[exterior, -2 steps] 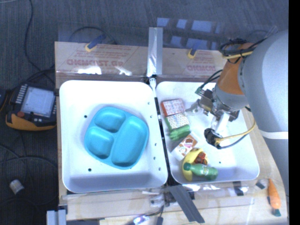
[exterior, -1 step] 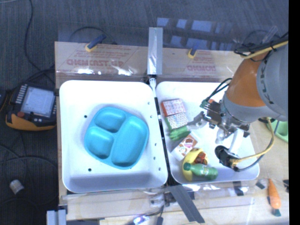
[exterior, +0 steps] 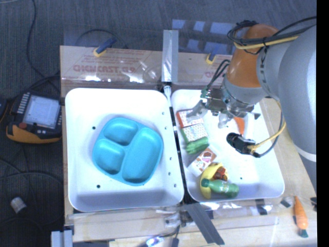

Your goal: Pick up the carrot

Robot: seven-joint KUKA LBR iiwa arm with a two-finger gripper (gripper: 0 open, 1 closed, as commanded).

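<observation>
From my seat, the arm (exterior: 288,60) reaches in over the right bin (exterior: 272,181), and I take that bin as my landmark. The gripper (exterior: 226,118) hangs low over the bin's far half, with something orange, seemingly the carrot (exterior: 239,123), just beside its fingers; I cannot tell whether it is gripped. Toward the bin's left wall lie a red-and-white card (exterior: 191,130) and a green piece (exterior: 196,146). Near its front sit a yellow toy (exterior: 209,178) and a green bottle (exterior: 224,189). Left of that bin, the other bin (exterior: 82,189) carries a blue divided tray (exterior: 127,149). Outside the landmark's front right corner lies another orange carrot-like piece (exterior: 300,216).
</observation>
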